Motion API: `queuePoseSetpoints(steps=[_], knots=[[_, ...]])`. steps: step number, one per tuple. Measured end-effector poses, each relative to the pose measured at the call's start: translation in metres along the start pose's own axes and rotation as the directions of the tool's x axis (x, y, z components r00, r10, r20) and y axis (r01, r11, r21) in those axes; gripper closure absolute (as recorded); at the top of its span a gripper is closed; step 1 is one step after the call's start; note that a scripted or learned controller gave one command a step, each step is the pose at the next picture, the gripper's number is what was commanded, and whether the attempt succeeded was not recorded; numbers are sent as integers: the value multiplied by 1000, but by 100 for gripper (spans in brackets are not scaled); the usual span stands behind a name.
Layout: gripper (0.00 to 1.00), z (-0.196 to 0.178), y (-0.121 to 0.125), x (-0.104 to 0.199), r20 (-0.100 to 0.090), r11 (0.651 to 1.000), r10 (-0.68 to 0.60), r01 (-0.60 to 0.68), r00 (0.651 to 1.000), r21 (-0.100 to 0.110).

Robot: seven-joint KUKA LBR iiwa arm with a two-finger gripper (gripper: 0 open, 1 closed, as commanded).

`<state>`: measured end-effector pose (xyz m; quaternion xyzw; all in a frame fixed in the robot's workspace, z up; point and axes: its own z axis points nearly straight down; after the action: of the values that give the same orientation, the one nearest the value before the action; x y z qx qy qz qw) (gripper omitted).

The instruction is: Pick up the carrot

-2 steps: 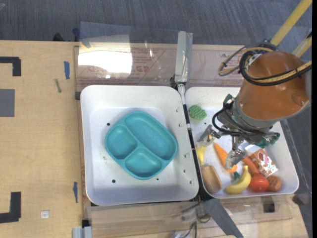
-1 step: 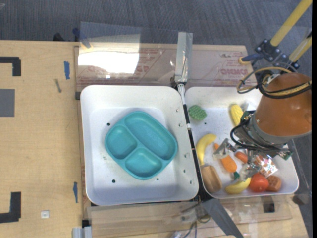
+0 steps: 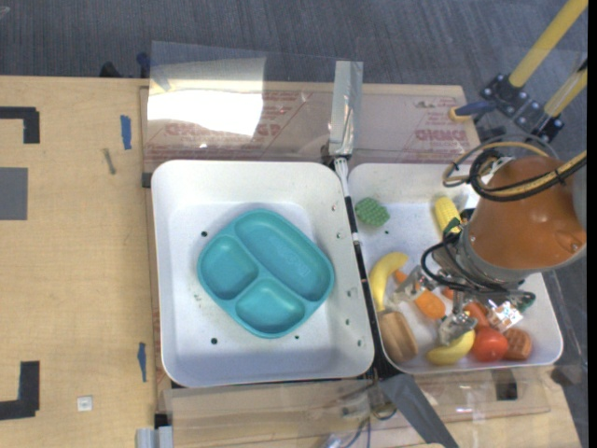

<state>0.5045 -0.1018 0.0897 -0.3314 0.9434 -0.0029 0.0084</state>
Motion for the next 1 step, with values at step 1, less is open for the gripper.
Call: queuePoseSetpoints(steps=[1], knots=[[100, -10, 0, -1, 0, 1000, -1, 1, 1000, 0]])
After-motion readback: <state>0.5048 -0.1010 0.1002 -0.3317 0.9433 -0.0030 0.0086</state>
